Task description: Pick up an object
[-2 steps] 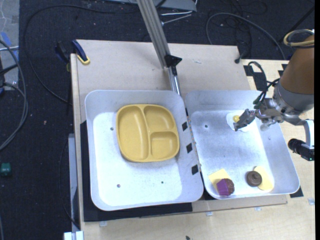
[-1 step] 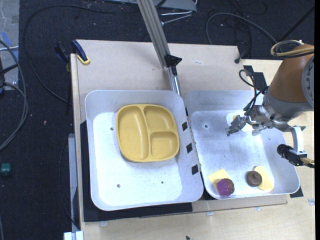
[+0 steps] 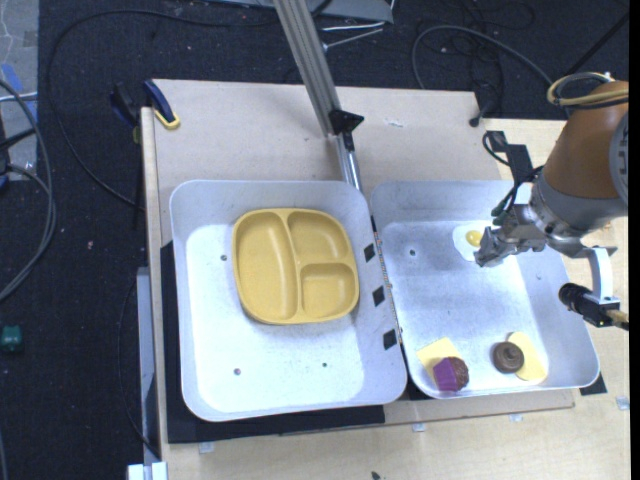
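Note:
My gripper [image 3: 487,253] hangs low over the upper middle of the right bin [image 3: 440,298], right beside a small yellow and white object [image 3: 469,238] that peeks out at its left. A purple lumpy object [image 3: 450,373] lies on a yellow patch [image 3: 432,353] near the bin's front edge. A brown round object [image 3: 508,357] rests on another yellow piece [image 3: 529,360] at the front right. The arm's body hides the fingertips.
The left bin [image 3: 210,368] holds a yellow divided plate [image 3: 296,265] with three compartments. A metal pole [image 3: 310,53] slants down from the top to the gap between the bins. Cables lie on the dark floor around the bench.

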`<state>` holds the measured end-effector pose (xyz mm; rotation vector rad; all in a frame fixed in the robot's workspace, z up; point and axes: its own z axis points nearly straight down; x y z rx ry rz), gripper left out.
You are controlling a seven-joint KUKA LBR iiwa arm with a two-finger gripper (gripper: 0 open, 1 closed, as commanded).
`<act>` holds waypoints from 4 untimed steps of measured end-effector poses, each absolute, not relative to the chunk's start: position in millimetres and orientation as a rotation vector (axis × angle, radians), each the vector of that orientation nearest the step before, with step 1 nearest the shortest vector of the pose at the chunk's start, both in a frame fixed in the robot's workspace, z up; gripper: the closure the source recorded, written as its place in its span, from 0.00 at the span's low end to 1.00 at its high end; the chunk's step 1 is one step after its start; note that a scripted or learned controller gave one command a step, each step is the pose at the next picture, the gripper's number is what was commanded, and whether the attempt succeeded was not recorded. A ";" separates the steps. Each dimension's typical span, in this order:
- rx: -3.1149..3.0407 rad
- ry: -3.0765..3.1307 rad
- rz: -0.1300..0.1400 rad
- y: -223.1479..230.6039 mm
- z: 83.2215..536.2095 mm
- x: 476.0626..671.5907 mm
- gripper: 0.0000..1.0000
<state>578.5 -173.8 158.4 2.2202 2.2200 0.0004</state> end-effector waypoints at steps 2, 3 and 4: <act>2.215 2.219 0.004 -178.1 253.8 577.4 1.00; 2.218 2.227 -0.002 -126.8 240.1 571.2 1.00; 2.216 2.231 -0.002 -71.4 233.2 559.8 1.00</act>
